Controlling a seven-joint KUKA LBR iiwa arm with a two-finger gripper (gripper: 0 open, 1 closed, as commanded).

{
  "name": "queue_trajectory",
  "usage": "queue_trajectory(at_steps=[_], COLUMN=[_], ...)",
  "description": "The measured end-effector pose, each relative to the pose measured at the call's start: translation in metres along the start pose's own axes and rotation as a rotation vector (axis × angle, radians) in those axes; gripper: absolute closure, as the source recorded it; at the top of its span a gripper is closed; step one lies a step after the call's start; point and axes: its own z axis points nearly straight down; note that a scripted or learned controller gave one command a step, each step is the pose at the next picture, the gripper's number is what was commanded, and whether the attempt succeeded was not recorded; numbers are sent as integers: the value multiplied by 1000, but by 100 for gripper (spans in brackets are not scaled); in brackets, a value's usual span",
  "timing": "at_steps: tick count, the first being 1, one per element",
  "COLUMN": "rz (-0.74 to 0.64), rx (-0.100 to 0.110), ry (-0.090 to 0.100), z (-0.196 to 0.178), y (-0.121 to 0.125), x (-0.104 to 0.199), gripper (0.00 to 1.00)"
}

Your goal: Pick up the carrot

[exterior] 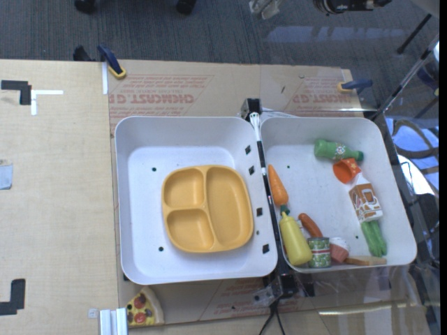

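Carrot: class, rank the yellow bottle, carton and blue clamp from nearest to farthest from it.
1. Yellow bottle, just below the carrot.
2. Carton, across to the right.
3. Blue clamp, far upper left.

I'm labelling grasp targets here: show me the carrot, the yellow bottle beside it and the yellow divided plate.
carrot (277, 185): camera view, middle of its orange body, by the right bin's left wall.
yellow bottle (294, 241): camera view, middle of its body.
yellow divided plate (242, 213): camera view, right rim, in the left bin.
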Motion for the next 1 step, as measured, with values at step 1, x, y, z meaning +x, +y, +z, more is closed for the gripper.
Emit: queue_trajectory(at_steps=[1], rz=[0], rx=[0], ry=[0], z=[0], y=[0], x=[0], gripper=[0])
